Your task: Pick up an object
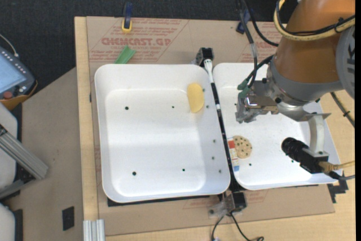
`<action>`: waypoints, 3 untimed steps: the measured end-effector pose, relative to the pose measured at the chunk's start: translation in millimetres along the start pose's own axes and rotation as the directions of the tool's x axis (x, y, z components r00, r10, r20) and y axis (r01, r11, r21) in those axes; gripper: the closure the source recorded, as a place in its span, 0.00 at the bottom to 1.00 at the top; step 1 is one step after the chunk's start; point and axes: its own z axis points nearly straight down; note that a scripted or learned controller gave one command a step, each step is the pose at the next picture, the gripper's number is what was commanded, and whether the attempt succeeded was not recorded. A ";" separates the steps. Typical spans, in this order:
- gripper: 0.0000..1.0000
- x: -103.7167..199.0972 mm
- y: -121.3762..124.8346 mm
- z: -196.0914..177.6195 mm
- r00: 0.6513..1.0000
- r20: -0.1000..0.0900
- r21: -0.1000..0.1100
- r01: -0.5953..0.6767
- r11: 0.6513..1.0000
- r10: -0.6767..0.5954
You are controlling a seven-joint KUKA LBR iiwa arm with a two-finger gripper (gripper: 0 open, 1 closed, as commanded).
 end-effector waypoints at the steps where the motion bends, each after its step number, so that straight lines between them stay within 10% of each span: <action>1: 1.00 31.9 -1.0 21.4 1.000 0.000 0.010 -0.003 1.000 0.003; 2: 1.00 109.2 0.1 -1.9 1.000 -0.002 0.002 0.002 1.000 -0.002; 3: 1.00 58.6 2.6 -5.4 1.000 0.002 0.006 -0.010 1.000 0.010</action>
